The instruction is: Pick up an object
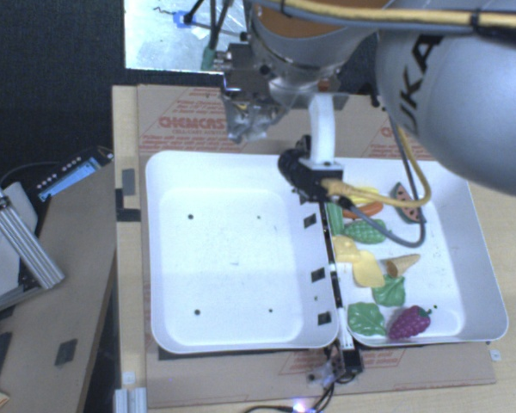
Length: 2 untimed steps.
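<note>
Note that your pincer (248,120) hangs over the far rim of the left bin (181,231); you cannot tell whether it is wide or narrow. The toy foods (368,269) lie toward the view's right and nearer the camera, in the right bin (475,265). Closest is a slim orange carrot (367,206), lying crosswise.

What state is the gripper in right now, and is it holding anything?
Gripper: cannot be told, open or closed; too unclear from this angle.
</note>
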Tool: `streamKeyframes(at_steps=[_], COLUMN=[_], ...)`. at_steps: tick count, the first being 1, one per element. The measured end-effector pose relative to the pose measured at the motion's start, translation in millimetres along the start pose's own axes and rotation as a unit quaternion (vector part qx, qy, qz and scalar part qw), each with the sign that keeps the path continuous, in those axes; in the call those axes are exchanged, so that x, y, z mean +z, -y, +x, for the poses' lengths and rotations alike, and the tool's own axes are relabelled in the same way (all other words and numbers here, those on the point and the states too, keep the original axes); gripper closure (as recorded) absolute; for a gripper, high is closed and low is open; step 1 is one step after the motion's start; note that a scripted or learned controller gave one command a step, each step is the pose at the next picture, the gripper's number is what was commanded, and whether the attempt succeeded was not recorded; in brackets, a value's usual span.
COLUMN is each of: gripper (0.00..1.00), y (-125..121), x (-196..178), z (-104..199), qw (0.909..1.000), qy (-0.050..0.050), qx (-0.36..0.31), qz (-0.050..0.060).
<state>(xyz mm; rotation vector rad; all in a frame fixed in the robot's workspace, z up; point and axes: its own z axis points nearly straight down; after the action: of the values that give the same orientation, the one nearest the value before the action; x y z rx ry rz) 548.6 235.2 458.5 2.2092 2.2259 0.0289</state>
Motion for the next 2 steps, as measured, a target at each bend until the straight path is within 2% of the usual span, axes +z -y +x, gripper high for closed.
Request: streamKeyframes(at_steps=[1, 2], gripper=[1.0, 1.0], y=[18, 30], x=[-48, -79], z=[0, 0], qw=[1.0, 1.0], qy=[0.003, 0.003], qx=[0.001, 0.001], qz=[0.005, 0.006])
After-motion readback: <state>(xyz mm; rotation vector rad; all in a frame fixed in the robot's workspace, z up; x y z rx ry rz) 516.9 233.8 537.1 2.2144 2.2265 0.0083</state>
